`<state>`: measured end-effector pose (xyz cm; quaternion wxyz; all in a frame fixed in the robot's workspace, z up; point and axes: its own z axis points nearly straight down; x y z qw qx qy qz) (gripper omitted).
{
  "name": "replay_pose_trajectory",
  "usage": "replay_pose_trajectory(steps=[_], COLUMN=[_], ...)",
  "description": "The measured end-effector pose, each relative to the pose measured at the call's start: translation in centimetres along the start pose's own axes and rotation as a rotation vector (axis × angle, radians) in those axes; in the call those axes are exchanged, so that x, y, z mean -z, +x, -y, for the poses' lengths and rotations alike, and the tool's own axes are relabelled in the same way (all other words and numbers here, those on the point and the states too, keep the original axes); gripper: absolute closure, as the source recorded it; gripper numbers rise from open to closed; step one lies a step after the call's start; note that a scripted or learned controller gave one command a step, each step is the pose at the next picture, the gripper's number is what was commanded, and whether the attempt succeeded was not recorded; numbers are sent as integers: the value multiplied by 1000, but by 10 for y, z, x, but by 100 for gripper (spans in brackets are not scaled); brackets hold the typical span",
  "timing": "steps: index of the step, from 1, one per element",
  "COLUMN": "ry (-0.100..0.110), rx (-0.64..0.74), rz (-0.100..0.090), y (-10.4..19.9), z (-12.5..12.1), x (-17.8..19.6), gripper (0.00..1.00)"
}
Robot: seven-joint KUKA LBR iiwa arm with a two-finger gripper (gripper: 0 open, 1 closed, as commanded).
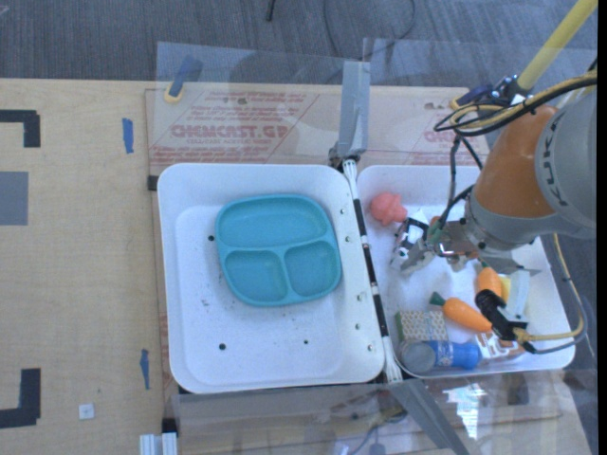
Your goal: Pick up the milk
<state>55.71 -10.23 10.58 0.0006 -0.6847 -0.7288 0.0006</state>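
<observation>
You are looking down on a worktop [76,254] carrying two white bins. The gripper [410,246] is hanging low inside the right bin [413,172], near its left wall, and you cannot tell whether it is set wide or narrow. Nothing is showing in its grasp.

The milk [455,355], which is reading as a blue bottle with a grey cap, is lying on its side along the near edge of that same bin. It is sitting well apart from the gripper, toward the bottom of the view and a little to the right.

Between the gripper and the milk, a tan square block [422,325] is resting just beside the bottle's capped end. A carrot [465,313] is lying to the right of that block, and a smaller orange piece [488,281] is sitting near it, to the right of the gripper. A pink ball [386,208] is sitting just beyond the gripper, toward the top of the view.

The left bin [175,254], across the divider from the gripper, is holding a teal divided plate [278,249] lying flat.
</observation>
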Motion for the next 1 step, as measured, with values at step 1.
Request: replay_pose_trajectory(steps=[1], ry=[-4], rx=[84], rz=[2], y=[-8], z=[-49], x=[31], gripper=[0])
